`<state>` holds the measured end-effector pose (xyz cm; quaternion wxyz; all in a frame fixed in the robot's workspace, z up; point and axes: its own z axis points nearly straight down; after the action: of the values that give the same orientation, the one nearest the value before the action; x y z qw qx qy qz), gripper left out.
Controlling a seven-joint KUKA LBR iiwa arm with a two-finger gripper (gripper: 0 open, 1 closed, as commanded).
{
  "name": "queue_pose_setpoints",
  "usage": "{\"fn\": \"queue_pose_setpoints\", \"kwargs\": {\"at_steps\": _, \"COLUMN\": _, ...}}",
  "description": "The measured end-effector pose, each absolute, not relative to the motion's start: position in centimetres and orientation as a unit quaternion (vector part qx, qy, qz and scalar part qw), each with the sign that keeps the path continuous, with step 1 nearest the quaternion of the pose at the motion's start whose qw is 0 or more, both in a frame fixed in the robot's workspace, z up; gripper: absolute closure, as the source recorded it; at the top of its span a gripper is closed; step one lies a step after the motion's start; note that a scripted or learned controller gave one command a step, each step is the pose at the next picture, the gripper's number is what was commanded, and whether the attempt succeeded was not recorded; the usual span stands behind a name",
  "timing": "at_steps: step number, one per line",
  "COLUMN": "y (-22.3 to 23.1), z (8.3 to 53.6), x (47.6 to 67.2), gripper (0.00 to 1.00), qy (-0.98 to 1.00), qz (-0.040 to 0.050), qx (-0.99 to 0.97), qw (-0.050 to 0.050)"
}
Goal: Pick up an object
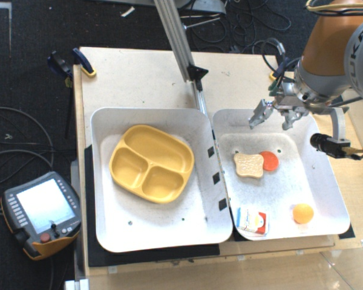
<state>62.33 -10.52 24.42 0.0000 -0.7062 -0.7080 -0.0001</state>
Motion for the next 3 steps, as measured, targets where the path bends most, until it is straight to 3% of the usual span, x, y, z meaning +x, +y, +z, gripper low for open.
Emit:
{"fn": "queue_pose_setpoints", "kwargs": {"at_steps": 1, "y": -10.5, "z": 24.4, "x": 62.3, "gripper": 0.0, "qy": -0.708, "qz": -0.0001, "qx": -0.706, "qw": 0.0}}
{"fn": "queue_pose_setpoints", "kwargs": {"at_steps": 3, "y": -10.1, "z": 15.6, "x": 61.8, "gripper": 0.0, "qy": -0.707, "qz": 0.0018, "qx": -0.707, "qw": 0.002}}
